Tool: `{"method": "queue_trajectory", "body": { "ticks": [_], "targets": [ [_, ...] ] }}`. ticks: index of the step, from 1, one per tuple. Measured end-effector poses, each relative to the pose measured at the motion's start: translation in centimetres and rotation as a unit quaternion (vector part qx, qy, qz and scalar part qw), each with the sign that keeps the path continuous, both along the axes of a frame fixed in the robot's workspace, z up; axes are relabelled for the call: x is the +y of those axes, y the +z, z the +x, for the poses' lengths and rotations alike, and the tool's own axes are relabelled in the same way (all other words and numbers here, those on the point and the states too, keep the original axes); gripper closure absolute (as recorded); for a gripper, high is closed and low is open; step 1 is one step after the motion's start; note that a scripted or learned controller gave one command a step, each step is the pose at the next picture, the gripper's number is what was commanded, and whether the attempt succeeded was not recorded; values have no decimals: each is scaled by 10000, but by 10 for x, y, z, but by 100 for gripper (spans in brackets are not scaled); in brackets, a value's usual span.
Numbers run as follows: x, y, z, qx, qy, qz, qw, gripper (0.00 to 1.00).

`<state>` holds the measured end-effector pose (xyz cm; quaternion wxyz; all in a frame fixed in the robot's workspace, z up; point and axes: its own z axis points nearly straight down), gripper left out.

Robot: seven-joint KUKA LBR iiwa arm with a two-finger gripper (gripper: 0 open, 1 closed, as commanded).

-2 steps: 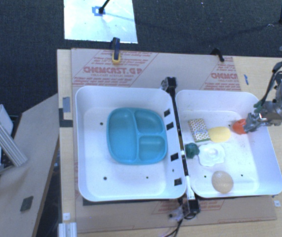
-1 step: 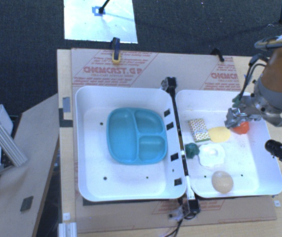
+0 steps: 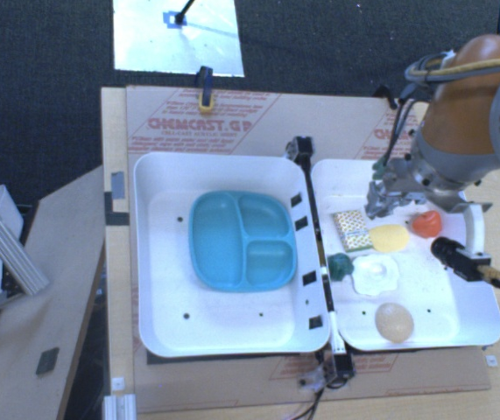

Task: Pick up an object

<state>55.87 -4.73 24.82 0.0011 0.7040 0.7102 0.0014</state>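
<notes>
The table (image 3: 232, 112) has two white bins on it, and dark floor lies around it. The jaws (image 3: 379, 201) hang above a checked packet (image 3: 352, 228) in the right bin (image 3: 477, 322). I cannot tell if they are wide or closed.

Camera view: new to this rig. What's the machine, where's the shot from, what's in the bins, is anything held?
The machine is a single grey robot arm with an orange band near its wrist, reaching in from the right. The picture comes from one fixed camera above the bench, looking down at a slant.

Two shallow white bins sit side by side. The left bin holds a blue divided plate. The right bin holds small toy-like items: a patterned yellow packet, a yellow piece, an orange-red piece, a dark green piece, a white piece and a beige egg-like ball.

The hand hangs over the right bin, just above the packet. Nothing can be seen held in it, and the view is too coarse to tell more.
</notes>
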Motion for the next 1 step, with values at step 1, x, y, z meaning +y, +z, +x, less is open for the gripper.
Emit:
{"method": "queue_trajectory", "body": {
  "ticks": [1],
  "targets": [
    [51, 6, 18, -1, 1, 4, 10000, 100]
  ]
}}
